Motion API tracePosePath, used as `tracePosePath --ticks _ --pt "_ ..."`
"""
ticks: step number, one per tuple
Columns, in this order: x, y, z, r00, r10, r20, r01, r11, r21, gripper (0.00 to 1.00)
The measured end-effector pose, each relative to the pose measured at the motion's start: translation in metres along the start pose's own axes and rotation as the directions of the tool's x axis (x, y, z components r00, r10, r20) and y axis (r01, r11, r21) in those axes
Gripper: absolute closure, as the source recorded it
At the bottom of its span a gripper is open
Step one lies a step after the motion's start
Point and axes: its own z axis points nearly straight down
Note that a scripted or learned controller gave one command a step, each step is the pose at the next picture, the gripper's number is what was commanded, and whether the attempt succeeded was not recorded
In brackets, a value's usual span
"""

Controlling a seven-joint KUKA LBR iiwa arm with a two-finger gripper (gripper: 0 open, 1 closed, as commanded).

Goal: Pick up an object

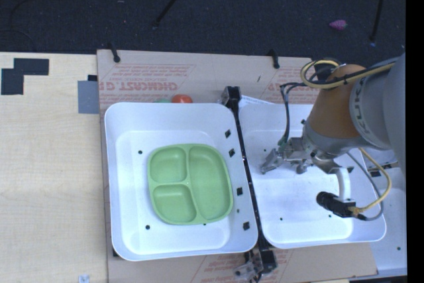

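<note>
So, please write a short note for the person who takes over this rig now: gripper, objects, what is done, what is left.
Gripper: low inside the right bin, near its left wall; nothing seen between its fingers.
Objects: green tray lies flat in the left bin. An orange thing sits behind that bin, on the cardboard.
Done: nothing picked yet.
Left: grasp an object and lift it.

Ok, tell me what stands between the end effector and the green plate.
The end effector hangs over the right bin, and the green plate lies in the left bin. Between them run the two bins' adjoining rims with the black clips along them; nothing else visible.
</note>
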Motion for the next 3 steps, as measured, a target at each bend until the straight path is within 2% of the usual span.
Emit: tracePosePath --ticks 1,3 --pt "-0.001 0.0 -0.011 1.0 0.005 0.0 -0.005 1.0 -0.001 1.0" --pt "0.01 -0.008 -0.103 1.0 -0.001 0.001 0.001 1.0 -0.005 1.0"
